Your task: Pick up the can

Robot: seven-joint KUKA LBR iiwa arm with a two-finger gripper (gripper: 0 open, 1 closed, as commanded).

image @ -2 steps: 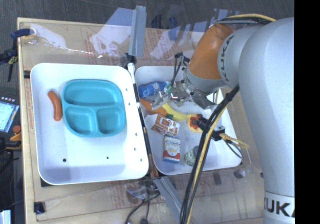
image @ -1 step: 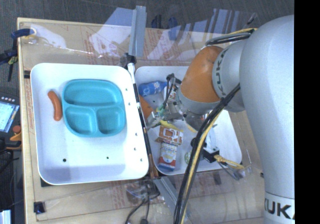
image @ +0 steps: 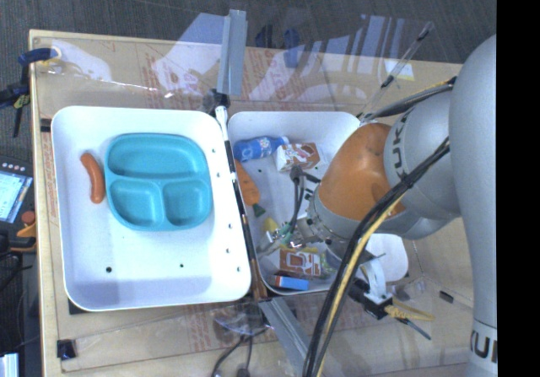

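The can (image: 258, 148) looks like the blue-and-white cylinder lying on its side near the 11 o'clock corner of the right bin (image: 346, 122), right beside a crumpled brown-and-white packet (image: 297, 155). Honestly it's small in frame, so that ID is a best guess.

The gripper (image: 291, 234) sits down around the bin's middle, toward 6 o'clock from the can, in among clutter with a red-brown carton (image: 301, 263) just below it. Whether it's gripping anything or just hanging loose can't be made out, too much glare and wire in there.

To do this well, the tool probably wants to lift clear first, shift toward 11 o'clock, then come down straddling the can across its short axis so it can't roll away.

Pose-wise, the arm (image: 422, 173) reaches in from 3 o'clock, with the orange band (image: 359, 177) bent over the bin and the wrist pointing steeply down.

The left bin (image: 76, 266) holds a teal divided tray (image: 159, 179) and a toy sausage (image: 93, 176).
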